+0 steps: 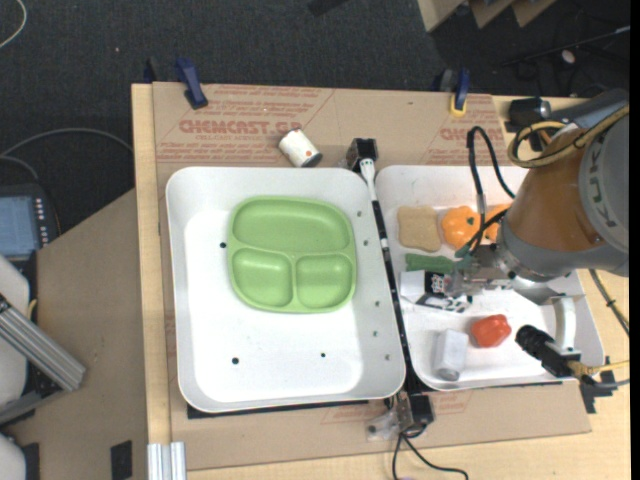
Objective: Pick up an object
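Observation:
My gripper [459,289] hangs low in the right bin [520,373], coming in from the right. It is over a small black and white item [434,285], and a thin green piece [428,262] lies just behind. A tan block [420,226] and an orange ball [457,224] rest at the back of that bin. A red object [489,330] and a pale grey cylinder [449,353] lie toward its front. Nothing visibly sits in the gripper.
The left bin [200,328] holds a green divided plate [292,253]. A small white cylinder [298,148] lies on the board behind the bins. Blue clamps [190,83] hold the board's back edge.

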You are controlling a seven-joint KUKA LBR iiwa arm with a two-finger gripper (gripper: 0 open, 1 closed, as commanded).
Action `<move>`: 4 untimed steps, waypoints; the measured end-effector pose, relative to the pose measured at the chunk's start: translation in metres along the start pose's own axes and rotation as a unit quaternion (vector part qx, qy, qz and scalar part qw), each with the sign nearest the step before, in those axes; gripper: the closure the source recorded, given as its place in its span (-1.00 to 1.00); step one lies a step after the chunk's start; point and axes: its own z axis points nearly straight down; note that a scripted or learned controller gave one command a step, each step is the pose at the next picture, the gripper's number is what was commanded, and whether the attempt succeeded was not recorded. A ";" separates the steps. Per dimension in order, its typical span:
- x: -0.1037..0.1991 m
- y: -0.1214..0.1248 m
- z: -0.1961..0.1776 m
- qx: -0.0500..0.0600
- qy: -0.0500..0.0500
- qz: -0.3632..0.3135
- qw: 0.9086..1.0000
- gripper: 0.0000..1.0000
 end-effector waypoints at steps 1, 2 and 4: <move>0.134 0.027 -0.083 0.003 0.010 -0.009 1.000 1.00; 0.080 0.003 -0.243 -0.001 0.006 0.000 1.000 1.00; 0.185 -0.034 -0.259 0.003 0.009 -0.005 1.000 1.00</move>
